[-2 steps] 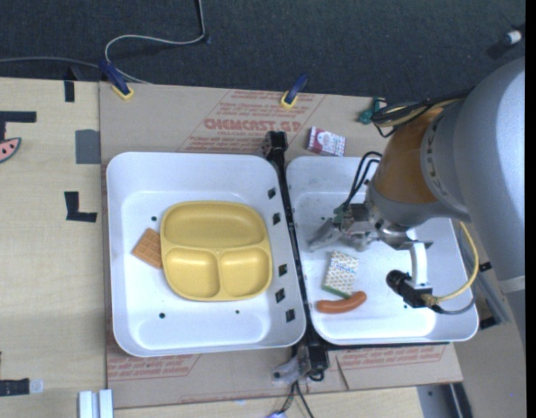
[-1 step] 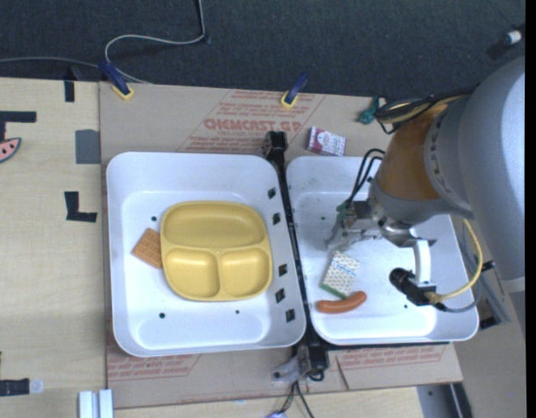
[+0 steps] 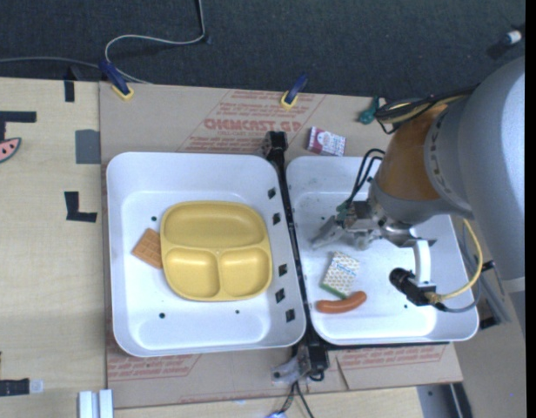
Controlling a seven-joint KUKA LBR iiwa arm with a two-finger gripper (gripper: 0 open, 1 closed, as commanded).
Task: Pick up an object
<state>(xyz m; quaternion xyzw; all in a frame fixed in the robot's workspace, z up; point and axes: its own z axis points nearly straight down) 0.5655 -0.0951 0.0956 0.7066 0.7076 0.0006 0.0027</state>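
Note:
My gripper (image 3: 339,235) hangs low over the middle of the right bin (image 3: 442,316), its two metal fingers (image 3: 323,234) spread apart with nothing between them. Just below it lies a small white packet with a green and orange pattern (image 3: 340,273), a short gap from the fingertips. An orange-red sausage (image 3: 341,302) lies beneath the packet near the bin's front wall. In the left bin (image 3: 133,320) sits a yellow divided plate (image 3: 217,249) with a tan cracker (image 3: 148,248) tucked at its left edge.
A small red and white box (image 3: 324,141) lies on the cardboard behind the right bin. A black divider (image 3: 285,233) runs between the bins. Cables and a black connector (image 3: 405,281) hang from the wrist over the right bin's right side.

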